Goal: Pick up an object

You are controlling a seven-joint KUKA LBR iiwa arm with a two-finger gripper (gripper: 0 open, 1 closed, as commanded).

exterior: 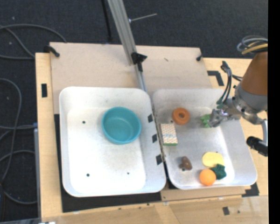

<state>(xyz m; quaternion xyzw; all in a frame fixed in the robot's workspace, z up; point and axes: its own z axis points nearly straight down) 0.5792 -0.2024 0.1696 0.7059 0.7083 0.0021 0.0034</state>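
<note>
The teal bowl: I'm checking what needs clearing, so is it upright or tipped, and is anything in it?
Upright and empty: the teal bowl shows its open mouth, bare inside.

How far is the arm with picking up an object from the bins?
Done: the gripper has reached into the right white bin. In hand: it sits at the small green object, but a grasp cannot be confirmed. Left: lifting it. The orange ring and teal round bowl lie untouched.

pale wooden bench top (98,64) with black corner brackets, dark speckled carpet floor (191,17) around it, loose black cables (9,36) trailing at the left, slanted grey aluminium rail (121,22) rising from the bench, even overhead light
</note>
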